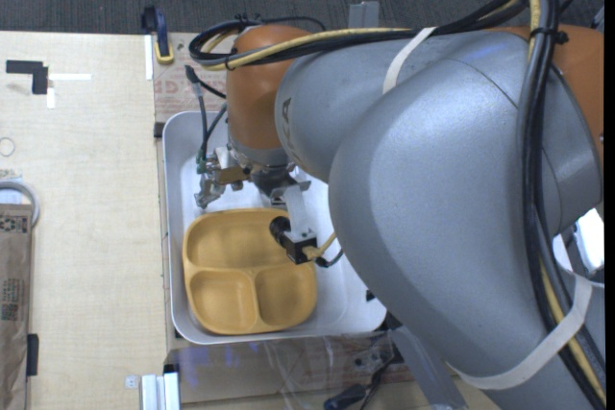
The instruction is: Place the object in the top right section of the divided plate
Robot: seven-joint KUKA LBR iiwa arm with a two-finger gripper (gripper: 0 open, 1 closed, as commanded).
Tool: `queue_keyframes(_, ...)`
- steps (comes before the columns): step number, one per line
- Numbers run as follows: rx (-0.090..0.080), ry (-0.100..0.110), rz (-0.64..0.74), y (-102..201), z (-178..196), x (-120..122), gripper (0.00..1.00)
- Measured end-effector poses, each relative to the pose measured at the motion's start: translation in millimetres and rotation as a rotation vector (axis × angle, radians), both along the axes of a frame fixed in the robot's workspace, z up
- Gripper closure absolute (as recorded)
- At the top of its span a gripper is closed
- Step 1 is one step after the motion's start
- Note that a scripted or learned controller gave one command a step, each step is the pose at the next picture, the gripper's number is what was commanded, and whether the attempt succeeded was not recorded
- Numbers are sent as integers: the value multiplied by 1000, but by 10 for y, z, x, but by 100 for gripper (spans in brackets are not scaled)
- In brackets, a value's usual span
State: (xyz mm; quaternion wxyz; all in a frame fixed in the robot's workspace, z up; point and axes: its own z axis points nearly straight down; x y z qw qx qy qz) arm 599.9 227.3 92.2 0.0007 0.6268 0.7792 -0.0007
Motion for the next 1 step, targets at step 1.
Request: queue_keyframes(1, 0, 0, 0, 0, 0, 0, 0)
